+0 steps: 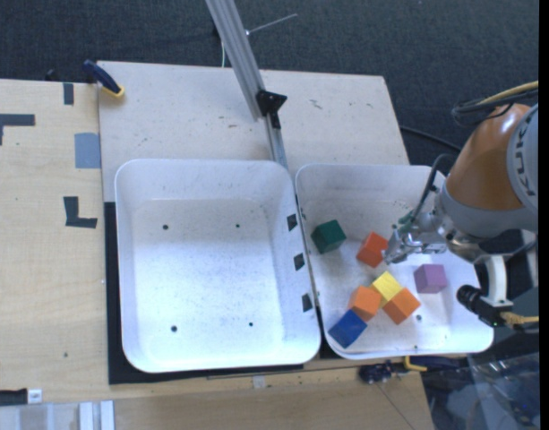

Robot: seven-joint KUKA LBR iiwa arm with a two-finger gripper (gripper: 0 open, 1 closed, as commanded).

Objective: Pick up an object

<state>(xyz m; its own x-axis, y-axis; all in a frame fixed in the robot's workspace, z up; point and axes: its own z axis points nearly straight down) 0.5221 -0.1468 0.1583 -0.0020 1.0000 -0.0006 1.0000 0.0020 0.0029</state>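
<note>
Hovering beside the orange block, the arm shows "KU".

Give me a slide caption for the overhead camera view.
KUKA arm's gripper beside an orange block among coloured blocks in the right bin.

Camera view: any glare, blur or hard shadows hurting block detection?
Camera view: lighting even and soft, no hard shadows; the right bin looks bright but not blown out; blocks such as the green block and purple block read sharp; the hand is slightly soft, its detail unclear.
</note>
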